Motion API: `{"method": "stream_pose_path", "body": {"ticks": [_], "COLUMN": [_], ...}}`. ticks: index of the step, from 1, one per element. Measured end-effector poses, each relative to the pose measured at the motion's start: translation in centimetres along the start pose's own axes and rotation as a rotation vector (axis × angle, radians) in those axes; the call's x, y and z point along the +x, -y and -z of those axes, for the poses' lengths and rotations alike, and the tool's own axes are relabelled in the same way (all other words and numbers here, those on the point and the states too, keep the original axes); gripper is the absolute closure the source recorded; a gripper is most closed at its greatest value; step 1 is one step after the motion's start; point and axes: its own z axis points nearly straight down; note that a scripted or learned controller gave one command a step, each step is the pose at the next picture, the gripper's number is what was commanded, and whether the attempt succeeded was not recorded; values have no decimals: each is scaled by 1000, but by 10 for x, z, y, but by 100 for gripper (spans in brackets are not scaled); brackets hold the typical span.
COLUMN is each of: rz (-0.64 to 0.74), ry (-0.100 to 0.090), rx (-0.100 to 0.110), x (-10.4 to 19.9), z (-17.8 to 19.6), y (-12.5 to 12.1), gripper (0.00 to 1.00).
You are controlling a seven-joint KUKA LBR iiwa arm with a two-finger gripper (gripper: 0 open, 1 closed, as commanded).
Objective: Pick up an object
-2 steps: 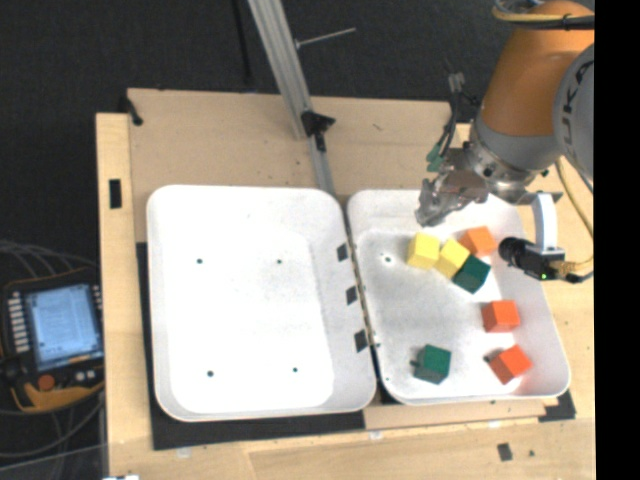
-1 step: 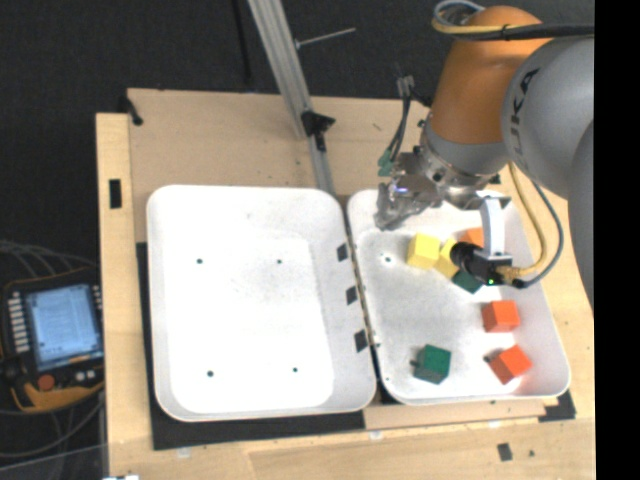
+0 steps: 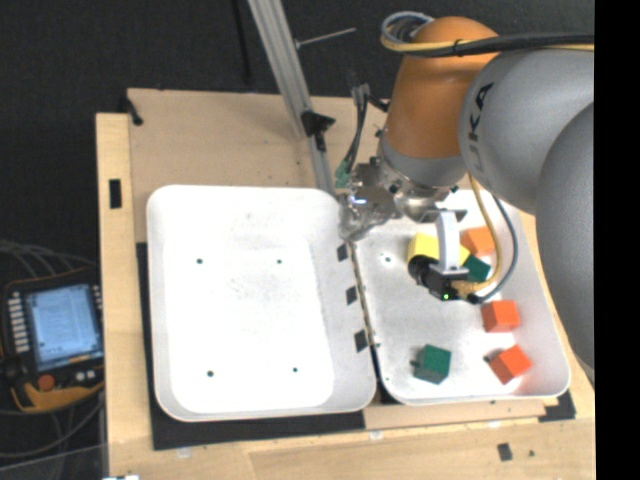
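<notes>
The right bin (image 3: pixel 400 388) holds several small blocks. A dark green block (image 3: pixel 432 363) lies near its front. Two orange blocks (image 3: pixel 500 315) (image 3: pixel 510 363) sit toward the front right. Farther back, partly hidden by the wrist, are another orange block (image 3: pixel 479 239), a green block (image 3: pixel 479 267) and a yellow block (image 3: pixel 422 244). My gripper (image 3: pixel 353 216) hangs low over the back left corner of the right bin, by the wall between the bins. No block is seen at its tip.
The left bin (image 3: pixel 165 268) lies beside the right one, the two walls meeting in the middle. A slanted metal pole (image 3: pixel 285 68) rises behind the bins. A handheld pendant (image 3: pixel 55 328) rests off the bench to the left.
</notes>
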Motion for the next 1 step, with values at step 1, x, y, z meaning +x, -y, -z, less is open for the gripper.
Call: {"method": "stream_pose_path", "body": {"ticks": [1], "rz": [1], "ry": [-1], "rx": [-2], "x": [51], "z": [2], "y": [0], "gripper": [100]}}
